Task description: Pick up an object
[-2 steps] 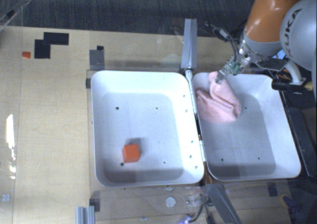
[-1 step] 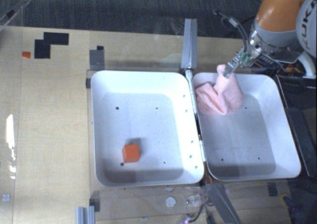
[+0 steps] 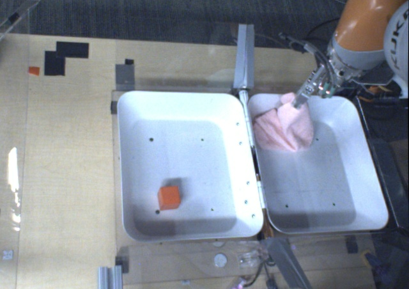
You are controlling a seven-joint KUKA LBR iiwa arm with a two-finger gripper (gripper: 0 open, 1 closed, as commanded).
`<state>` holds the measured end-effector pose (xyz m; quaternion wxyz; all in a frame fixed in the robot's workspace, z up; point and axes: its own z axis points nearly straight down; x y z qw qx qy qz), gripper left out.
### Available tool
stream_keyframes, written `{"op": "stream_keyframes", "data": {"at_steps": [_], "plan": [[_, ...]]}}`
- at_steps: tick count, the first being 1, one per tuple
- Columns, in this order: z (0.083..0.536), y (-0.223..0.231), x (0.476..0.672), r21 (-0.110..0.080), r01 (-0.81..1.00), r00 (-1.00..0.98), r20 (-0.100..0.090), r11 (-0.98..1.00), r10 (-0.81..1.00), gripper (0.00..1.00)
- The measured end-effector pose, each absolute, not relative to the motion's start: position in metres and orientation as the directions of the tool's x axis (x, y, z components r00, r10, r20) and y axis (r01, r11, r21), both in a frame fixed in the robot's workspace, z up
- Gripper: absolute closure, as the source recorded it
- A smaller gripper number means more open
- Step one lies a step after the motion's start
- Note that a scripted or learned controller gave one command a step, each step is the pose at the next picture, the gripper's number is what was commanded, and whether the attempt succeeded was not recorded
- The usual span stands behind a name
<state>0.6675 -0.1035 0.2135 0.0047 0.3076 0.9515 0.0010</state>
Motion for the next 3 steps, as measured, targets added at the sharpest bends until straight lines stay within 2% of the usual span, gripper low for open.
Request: {"op": "stream_keyframes", "data": {"at_steps": [1, 2, 3], "plan": [[0.251, -0.085, 0.648, 0.005, 0.385, -0.923, -0.015, 0.923, 0.385, 1.0], [0.178, -0.081, 0.648, 0.006, 0.802, -0.597, -0.005, 0.597, 0.802, 1.0], [0.187, -0.03, 0.667, 0.008, 0.942, -0.334, -0.003, 0.334, 0.942, 1.0]]}}
